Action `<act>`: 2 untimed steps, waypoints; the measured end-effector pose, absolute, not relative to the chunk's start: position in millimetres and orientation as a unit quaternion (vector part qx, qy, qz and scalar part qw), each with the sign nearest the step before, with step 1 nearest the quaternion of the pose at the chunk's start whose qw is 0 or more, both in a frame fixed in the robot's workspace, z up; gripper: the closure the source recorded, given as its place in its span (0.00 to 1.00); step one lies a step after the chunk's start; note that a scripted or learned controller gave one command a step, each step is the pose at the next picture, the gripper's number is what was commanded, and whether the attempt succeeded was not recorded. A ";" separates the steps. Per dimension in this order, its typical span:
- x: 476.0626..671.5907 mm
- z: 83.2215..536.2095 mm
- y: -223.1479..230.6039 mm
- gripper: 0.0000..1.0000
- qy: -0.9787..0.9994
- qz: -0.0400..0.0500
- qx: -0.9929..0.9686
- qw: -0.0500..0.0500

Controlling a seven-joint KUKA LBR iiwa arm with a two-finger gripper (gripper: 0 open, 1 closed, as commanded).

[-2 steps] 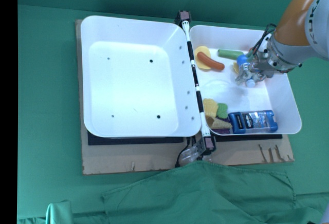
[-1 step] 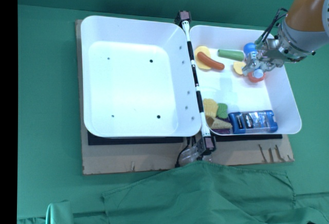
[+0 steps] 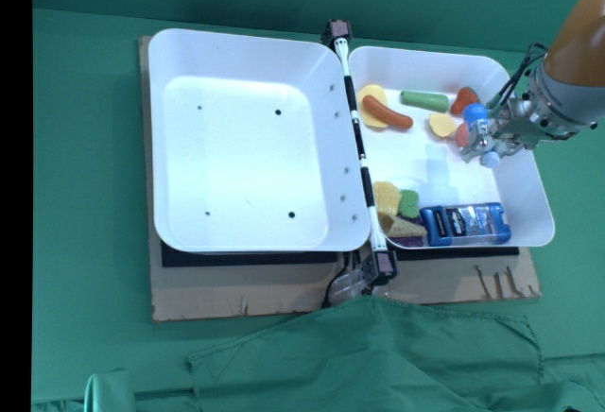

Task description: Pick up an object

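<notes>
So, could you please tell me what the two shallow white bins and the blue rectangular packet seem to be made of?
The two shallow white bins look like smooth moulded plastic: rounded corners, even walls, a soft sheen. The blue rectangular packet in the right bin appears to be wrapped in glossy film or clear plastic, judging by its bright highlights, though its label is too small to read.

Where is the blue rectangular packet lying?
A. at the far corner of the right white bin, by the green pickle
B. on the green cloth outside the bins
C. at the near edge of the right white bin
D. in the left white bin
C, because the blue rectangular packet lies along the near wall of the right white bin, just right of a yellow and green pile of toy food.
</notes>
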State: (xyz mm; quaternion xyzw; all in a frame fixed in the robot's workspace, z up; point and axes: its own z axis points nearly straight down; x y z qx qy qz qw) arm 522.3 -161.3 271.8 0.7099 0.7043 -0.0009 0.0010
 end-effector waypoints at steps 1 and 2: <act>505.7 244.2 -104.0 1.00 0.707 0.000 0.707 -0.001; 471.2 281.0 -34.6 1.00 0.709 0.002 0.706 0.000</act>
